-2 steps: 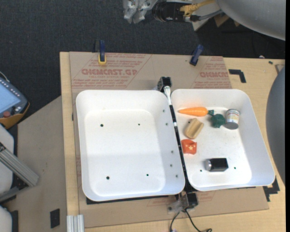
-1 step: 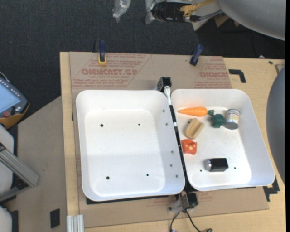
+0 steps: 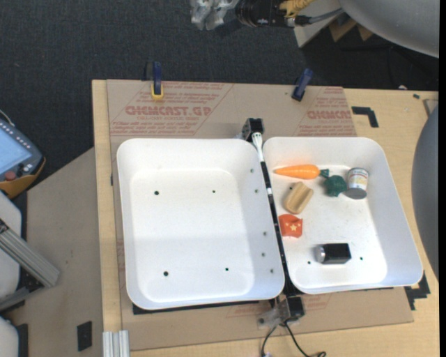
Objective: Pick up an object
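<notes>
One carrot (image 3: pixel 297 170) lying crosswise in the right bin (image 3: pixel 390 209), tip leftward; jaws' (image 3: pixel 209 14) state unclear.

Printed in red on the brown board (image 3: pixel 209 104) under the bins: "CHEMCAST GP" behind the left bin (image 3: pixel 139 209), with smaller lines beneath too blurred to read. Repeated behind the right bin (image 3: pixel 397 230), partly cut off by its rim. Nothing legible on the small can (image 3: pixel 357 183).
</notes>
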`<action>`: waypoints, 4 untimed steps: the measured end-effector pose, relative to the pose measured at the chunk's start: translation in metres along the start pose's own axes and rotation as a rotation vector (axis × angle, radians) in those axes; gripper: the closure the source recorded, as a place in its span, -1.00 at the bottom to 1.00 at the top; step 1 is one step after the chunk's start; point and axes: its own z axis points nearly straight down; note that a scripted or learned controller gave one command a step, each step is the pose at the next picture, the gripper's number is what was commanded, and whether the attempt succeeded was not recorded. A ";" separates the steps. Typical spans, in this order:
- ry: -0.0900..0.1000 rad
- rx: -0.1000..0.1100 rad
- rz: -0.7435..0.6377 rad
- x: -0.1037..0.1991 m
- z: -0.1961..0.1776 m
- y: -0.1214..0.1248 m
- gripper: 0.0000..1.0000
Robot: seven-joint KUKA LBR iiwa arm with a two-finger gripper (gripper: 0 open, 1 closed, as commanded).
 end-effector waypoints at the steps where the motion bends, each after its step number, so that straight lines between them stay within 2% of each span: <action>1: 0.000 0.001 0.000 0.000 0.001 0.000 -1.00; 2: 0.000 -0.004 -0.002 0.001 -0.010 0.000 1.00; 4: 0.002 -0.012 -0.004 0.003 -0.032 0.001 1.00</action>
